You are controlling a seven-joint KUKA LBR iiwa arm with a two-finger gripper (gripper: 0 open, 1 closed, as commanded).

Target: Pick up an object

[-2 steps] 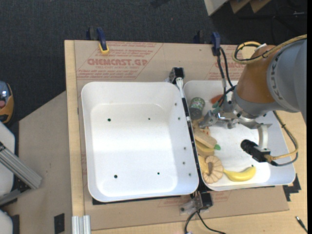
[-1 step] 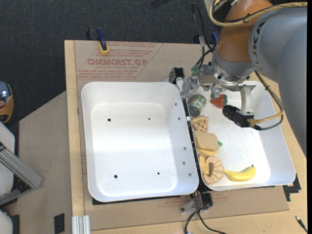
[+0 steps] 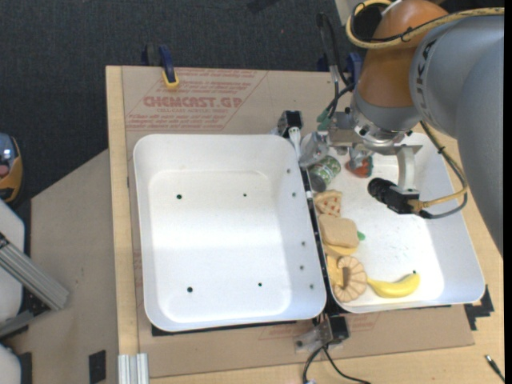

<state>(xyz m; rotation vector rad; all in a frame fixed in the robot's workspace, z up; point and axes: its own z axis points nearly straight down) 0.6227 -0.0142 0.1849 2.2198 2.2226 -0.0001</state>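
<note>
Near bin front, banana (image 3: 394,286) crosswise

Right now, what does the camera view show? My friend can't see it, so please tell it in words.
A grey robot arm with an orange band reaches its pincer down into the right bin, near a small green can. Along that bin's left side lie toy foods: a sandwich, a round pastry and a banana. The left bin sits beside it.
</note>
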